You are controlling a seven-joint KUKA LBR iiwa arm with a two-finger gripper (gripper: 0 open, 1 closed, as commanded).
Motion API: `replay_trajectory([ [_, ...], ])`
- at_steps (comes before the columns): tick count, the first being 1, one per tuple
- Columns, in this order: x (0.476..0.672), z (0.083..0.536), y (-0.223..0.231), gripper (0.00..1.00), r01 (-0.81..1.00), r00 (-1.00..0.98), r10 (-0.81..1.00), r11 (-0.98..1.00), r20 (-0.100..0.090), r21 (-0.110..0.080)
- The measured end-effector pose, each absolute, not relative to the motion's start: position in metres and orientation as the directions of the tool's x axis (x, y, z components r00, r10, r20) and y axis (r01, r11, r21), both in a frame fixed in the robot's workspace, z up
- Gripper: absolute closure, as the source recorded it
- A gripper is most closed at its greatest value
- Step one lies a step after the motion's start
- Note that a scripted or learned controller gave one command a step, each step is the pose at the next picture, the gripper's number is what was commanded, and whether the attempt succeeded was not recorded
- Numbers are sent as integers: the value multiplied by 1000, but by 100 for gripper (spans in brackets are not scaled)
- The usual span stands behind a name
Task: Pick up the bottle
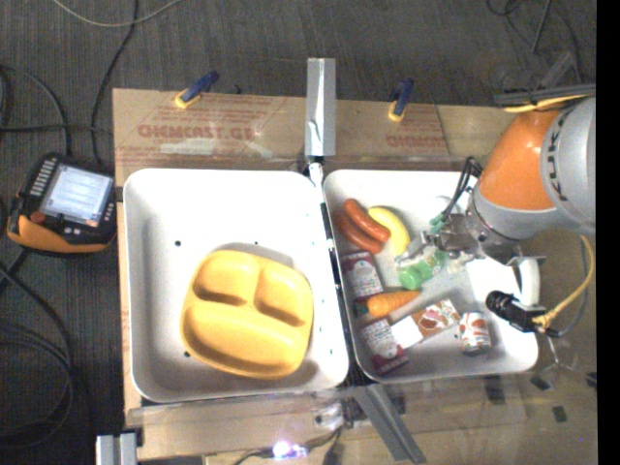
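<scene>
In the right bin, a dark bottle with a red label lies along the left wall. A second similar bottle lies below it near the front left corner. A clear plastic item with a green end lies in the middle of the bin. My gripper hangs low over the bin's centre, just above and to the right of that clear item, under the orange wrist band. Nothing is visibly lifted.
The right bin also holds a hot dog, a yellow lemon, a carrot, a small box and a can. An upturned yellow tray lies in the left bin. A teach pendant sits at far left.
</scene>
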State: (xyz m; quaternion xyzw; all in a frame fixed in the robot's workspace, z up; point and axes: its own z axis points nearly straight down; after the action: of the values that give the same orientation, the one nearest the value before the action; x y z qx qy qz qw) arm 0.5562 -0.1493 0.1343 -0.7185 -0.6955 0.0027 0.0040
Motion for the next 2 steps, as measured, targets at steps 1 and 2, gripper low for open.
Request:
replay_trajectory([
  [1,584,88,-177,0,998,60,998,-60,0,3],
  [2,552,129,-209,0,981,193,981,-193,-1,-9],
])
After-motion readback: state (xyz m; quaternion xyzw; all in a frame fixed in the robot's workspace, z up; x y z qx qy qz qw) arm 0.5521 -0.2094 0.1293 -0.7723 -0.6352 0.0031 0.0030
